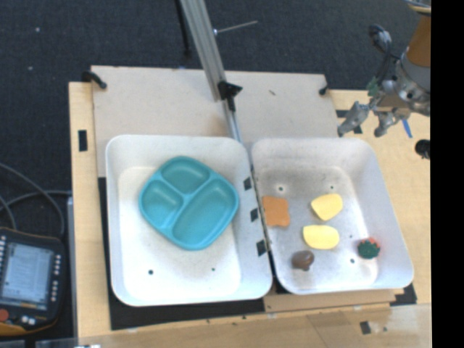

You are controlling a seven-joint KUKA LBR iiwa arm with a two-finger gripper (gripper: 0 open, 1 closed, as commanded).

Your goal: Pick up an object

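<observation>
Two shallow white bins are set side by side on the worktop (87, 194), edges touching, so that either can be reached by the one arm entering from the right.

The left bin (130, 267) is occupied by one teal divided plate (189, 202) with three compartments, laid flat near the centre. No loose items are seen in this bin.

The candidate objects are gathered in the right bin (384, 187), presumably so that a grasp can be attempted anywhere within a bounded area. Five are counted:

- one orange-brown square piece (275, 212), beside the bin's left wall;
- two yellow pieces, the upper (327, 206) and the lower (320, 236), near each other but apart;
- one dark brown lump (303, 260), just below the lower yellow piece;
- one small green item with a red spot (369, 249), near the right wall; its identity cannot be judged at this size.

All five lie separately on the bin floor, so each may be approached without disturbing a neighbour.

The pincer (371, 120) is held above the far right corner of the right bin, well apart from every object. Its fingers appear to be spread and nothing is seen between them; the pincer is therefore taken as released and unladen. The pick is judged not yet begun.

One slanted metal rail (203, 35) is mounted behind the bins.
</observation>
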